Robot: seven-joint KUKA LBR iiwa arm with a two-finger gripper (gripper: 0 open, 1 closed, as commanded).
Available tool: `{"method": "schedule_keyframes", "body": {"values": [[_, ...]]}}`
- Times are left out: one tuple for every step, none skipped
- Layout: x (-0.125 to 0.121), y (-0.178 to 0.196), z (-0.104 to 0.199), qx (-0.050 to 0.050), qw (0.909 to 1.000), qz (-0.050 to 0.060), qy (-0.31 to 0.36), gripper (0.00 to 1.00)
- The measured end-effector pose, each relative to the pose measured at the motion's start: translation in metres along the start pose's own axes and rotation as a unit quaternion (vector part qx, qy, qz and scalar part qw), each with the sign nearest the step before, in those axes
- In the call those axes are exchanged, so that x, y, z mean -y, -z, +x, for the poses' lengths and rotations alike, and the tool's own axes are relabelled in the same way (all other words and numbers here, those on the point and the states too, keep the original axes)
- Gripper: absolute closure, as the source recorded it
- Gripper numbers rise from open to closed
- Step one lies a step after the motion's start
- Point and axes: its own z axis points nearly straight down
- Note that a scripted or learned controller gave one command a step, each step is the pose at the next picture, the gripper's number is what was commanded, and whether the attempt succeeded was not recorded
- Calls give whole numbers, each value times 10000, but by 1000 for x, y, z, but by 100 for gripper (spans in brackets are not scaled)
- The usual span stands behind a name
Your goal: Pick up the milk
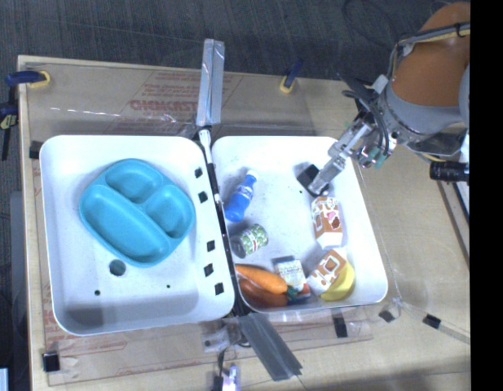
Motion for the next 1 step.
{"method": "schedule_keyframes", "body": {"values": [[-44,19,32,7,9982,-2,597,0]]}}
